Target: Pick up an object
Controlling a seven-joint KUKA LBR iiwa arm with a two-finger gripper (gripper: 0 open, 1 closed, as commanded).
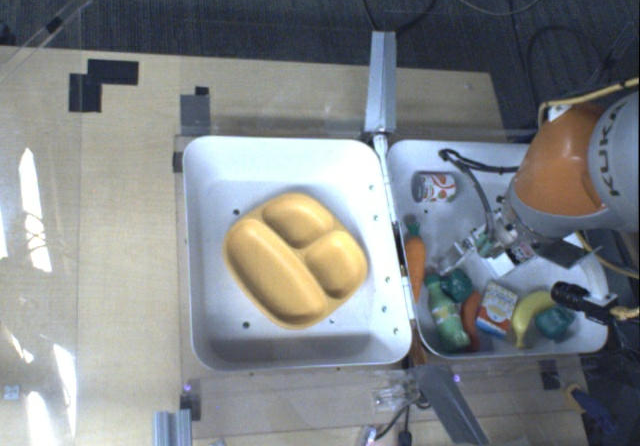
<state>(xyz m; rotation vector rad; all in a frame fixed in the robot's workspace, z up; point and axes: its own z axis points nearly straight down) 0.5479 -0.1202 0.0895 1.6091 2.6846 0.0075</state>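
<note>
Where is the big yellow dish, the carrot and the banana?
yellow dish (295, 259), camera view, on the middle of its three hollows, in the left bin.
carrot (415, 262), camera view, on its orange body, by the right bin's left wall.
banana (530, 314), camera view, on its yellow curve, right bin's near end.

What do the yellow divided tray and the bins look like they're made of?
Yellow divided tray: probably moulded plastic, smooth, semi-gloss; soft highlights on rounded compartments. Left bin and right bin: likely white plastic or painted metal, matte; can't tell which.

Arm (570, 169) reaching in from right, wrist angled down-left.
</note>
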